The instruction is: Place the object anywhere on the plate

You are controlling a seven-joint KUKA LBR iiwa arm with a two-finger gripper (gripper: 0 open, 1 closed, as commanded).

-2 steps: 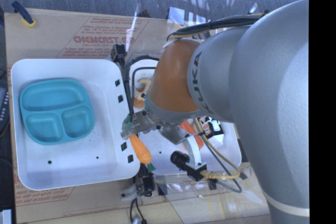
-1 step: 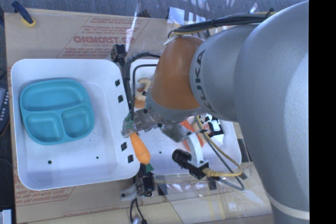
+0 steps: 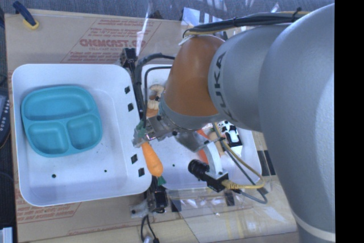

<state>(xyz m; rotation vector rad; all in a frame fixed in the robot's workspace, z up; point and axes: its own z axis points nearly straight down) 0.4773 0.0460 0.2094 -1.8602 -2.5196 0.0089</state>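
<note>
A brown cardboard-covered bench (image 3: pixel 85 37) is bearing two shallow white bins, with a turquoise three-compartment plastic plate (image 3: pixel 60 119) lying in the left bin (image 3: pixel 74 185). The grey-and-orange arm's gripper (image 3: pixel 149 135) is hanging over the right bin's (image 3: pixel 182 176) left edge, clamping the upper end of an orange toy carrot (image 3: pixel 152 159), which is dangling just beside the divide, well apart from the plate.

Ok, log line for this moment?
arm: over right bin | orange toy carrot: at gripper, grip unclear | blue sectioned plate: left bin, carrot not on it
</note>
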